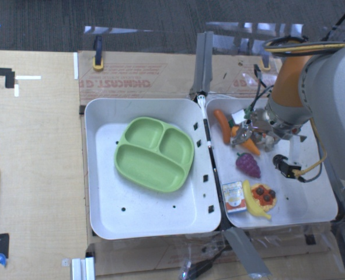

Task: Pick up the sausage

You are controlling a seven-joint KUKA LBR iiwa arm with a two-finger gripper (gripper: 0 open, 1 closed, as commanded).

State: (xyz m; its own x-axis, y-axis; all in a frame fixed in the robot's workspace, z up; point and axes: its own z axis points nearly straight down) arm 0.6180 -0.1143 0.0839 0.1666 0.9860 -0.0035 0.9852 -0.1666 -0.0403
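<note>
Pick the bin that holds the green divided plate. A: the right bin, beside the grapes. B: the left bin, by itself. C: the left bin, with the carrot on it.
B: the green divided plate lies in the left bin, with no food on or beside it.

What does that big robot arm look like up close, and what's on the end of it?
The arm is bulky, rounded and grey, with an orange band above the wrist. Black cables loop beside it. Its tool is a small cluster of dark and metallic parts.
</note>
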